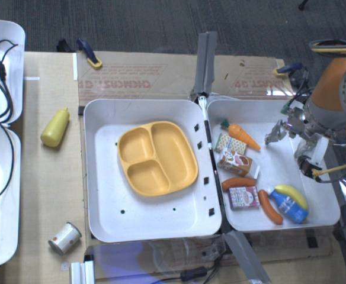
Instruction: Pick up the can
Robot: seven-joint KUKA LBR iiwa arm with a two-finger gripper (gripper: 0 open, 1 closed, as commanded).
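Can, label unreadable, outside bins

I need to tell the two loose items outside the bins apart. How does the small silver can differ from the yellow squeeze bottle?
The small silver can is metallic grey with a pale label; the yellow squeeze bottle is plain mustard yellow. The can is short and stubby, the bottle longer and tapered toward its cap. The can lies by the left bin's near corner, the bottle beside its far corner. Both lie on their sides on the bench.
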